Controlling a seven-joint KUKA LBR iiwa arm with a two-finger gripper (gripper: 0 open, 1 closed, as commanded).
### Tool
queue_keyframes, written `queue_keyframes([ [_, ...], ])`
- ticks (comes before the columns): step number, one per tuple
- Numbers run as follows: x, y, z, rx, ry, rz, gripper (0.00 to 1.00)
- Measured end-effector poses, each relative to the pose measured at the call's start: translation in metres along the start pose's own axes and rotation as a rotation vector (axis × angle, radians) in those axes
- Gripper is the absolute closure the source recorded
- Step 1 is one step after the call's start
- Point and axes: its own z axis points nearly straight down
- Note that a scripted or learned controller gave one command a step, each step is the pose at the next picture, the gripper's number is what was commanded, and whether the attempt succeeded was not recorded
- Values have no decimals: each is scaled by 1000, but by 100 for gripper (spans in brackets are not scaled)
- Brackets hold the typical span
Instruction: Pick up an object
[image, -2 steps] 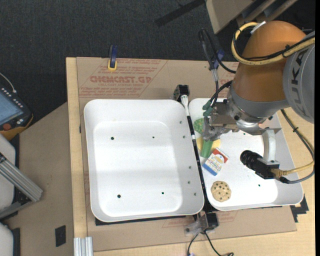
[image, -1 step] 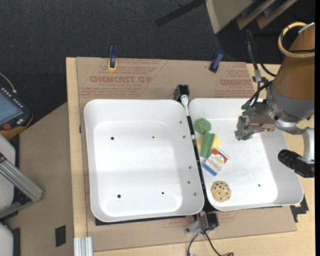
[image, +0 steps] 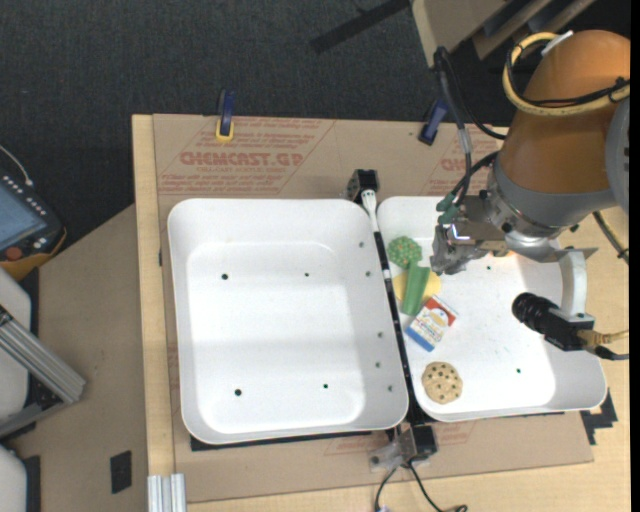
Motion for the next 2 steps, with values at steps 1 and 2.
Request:
queue_keyframes([
  [1, 50, 2, -2, 1, 1, -1, 100],
  [2, -41, -41, -38, -2, -4, 16, 100],
])
